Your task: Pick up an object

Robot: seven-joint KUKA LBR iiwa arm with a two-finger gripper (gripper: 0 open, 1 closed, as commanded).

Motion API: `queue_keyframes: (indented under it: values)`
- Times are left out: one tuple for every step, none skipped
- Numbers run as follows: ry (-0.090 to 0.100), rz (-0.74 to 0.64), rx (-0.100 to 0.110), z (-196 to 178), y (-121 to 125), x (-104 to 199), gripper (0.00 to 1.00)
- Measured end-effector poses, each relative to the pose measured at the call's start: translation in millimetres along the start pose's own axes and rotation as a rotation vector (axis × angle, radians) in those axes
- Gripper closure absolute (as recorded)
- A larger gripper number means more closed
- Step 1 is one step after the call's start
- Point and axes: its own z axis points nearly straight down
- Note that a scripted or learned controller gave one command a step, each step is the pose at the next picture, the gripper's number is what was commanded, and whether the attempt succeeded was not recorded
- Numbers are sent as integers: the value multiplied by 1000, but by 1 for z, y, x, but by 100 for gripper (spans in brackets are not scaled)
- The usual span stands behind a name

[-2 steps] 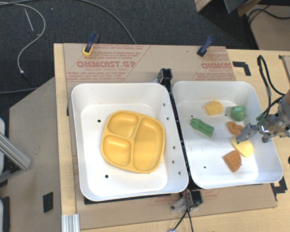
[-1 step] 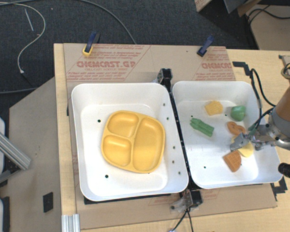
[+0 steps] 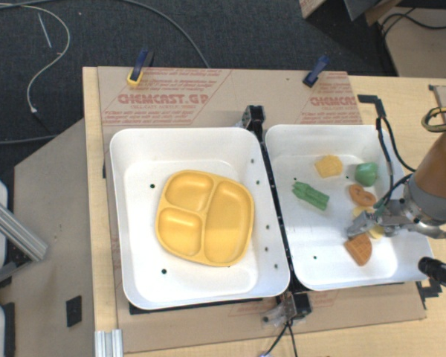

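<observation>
Cardboard-topped bench (image 3: 208, 99) on dark carpet, bearing two shallow white bins side by side.

Hard to make out: gripper (image 3: 366, 225) low in the right bin (image 3: 305, 262), arm largely cut off at the frame's right; whether its jaws are open or shut cannot be told. A small pale yellow piece (image 3: 375, 233) sits at the fingertips, its shape unclear.

Right bin, six toy pieces:
- one orange piece (image 3: 359, 251), just below the jaws
- one orange piece (image 3: 361, 196), just above them
- one green round piece (image 3: 366, 173), farther above
- one yellow piece (image 3: 328, 166), up and left
- one green long piece (image 3: 311, 195), left

Left bin (image 3: 130, 199), well left of the jaws: one yellow divided plate (image 3: 205, 217), three compartments.

Bench far edge: two blue clamps (image 3: 140, 65).
</observation>
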Motion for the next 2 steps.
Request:
queue_keyframes:
  values:
    - [-1,0,-4,-12,1,0,100]
    - [-6,-1,-11,-76,2,-4,100]
